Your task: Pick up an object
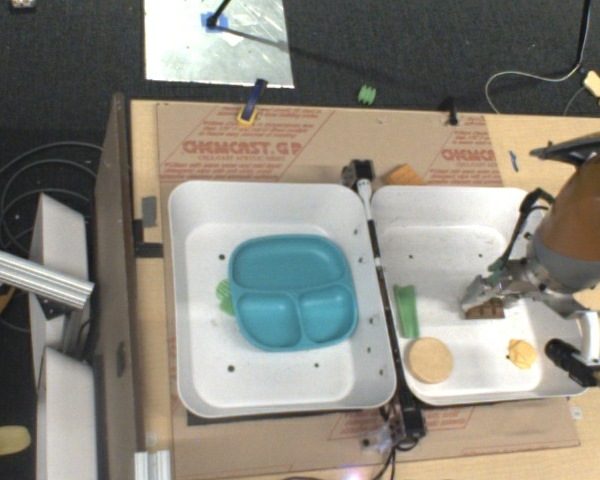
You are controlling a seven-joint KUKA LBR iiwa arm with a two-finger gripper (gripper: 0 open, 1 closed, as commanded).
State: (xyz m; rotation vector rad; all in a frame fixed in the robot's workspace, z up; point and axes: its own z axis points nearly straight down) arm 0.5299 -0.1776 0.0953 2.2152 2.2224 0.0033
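Gripper (486, 298) low over the right white shallow bin (450, 208), toward its right edge, metal fingers splayed above a small brown block (484, 310); whether parted or closed on it, impossible to tell (block partly hidden under the tips). Brown block lying flat on the bin floor, long axis roughly parallel to the front edge, directly beneath the tips. Nearby: round tan disc (430, 359) at the front-left corner, small yellow lump (521, 353) near the front edge, green flat strip (407, 310) along the left wall. Teal divided plastic tray (290, 290) in the left white bin (200, 268).
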